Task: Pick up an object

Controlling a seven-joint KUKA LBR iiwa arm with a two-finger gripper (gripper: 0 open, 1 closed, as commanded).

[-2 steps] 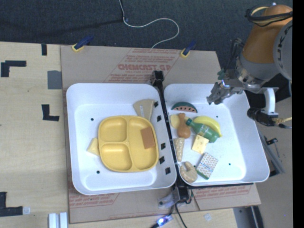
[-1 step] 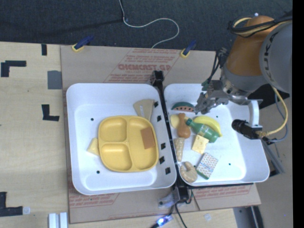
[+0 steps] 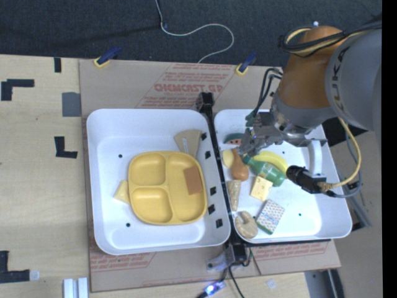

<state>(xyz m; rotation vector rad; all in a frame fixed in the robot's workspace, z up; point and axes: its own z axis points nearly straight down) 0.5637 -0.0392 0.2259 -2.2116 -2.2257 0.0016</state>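
Where tool [image 3: 248, 146] dips into right bin [image 3: 322, 219], finger state unreadable (banana [image 3: 271, 161] part-hidden).

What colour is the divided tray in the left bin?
Yellow; the tray shows clearly in the camera view.

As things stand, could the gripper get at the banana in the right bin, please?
Probably yes. The gripper hangs over the right bin, close beside the banana, whose top lies uncovered; a green object crowds its lower edge.
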